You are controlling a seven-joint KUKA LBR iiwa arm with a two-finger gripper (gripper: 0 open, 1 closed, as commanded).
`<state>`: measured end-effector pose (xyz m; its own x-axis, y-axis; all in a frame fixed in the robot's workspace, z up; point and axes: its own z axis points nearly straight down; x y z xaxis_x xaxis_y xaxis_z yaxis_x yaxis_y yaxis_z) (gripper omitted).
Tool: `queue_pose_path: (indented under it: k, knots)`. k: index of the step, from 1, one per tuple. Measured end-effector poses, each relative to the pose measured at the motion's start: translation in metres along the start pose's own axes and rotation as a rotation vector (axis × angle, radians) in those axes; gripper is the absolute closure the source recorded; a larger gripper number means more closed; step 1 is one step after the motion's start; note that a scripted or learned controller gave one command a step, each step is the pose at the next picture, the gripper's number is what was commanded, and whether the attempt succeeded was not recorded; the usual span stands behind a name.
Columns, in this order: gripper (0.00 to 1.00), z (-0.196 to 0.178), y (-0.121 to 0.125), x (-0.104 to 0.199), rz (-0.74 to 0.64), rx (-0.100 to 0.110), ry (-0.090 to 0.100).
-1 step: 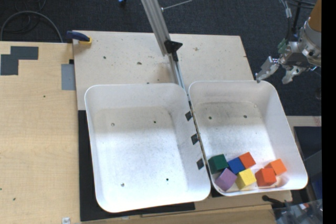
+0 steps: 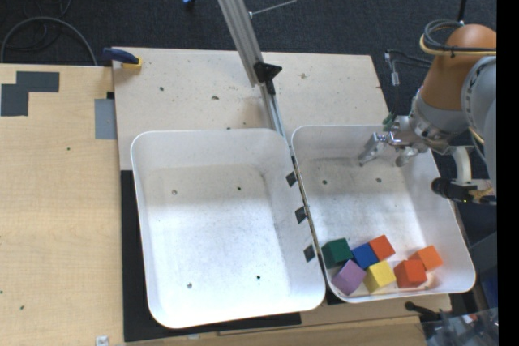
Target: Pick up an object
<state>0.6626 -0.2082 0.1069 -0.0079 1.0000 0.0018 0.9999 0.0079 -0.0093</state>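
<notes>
Several coloured blocks lie bunched in the near corner of the right bin: a green block, a blue block, an orange block, a purple block, a yellow block, a red block and a second orange block. My gripper hangs over the far side of that bin, well away from the blocks. Its two fingers are spread open with nothing between them.
The left bin lies beside the right one, with a divider with black clips between them. A slanted aluminium bar rises behind the bins. A blue and yellow clamp rests on the bench's far left corner.
</notes>
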Motion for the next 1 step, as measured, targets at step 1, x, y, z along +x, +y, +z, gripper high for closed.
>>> queue_pose_path:
  k: [1]
  knots:
    - [0.00, -0.0587, -0.0923, 0.0186, 0.011, -0.004, 0.000]
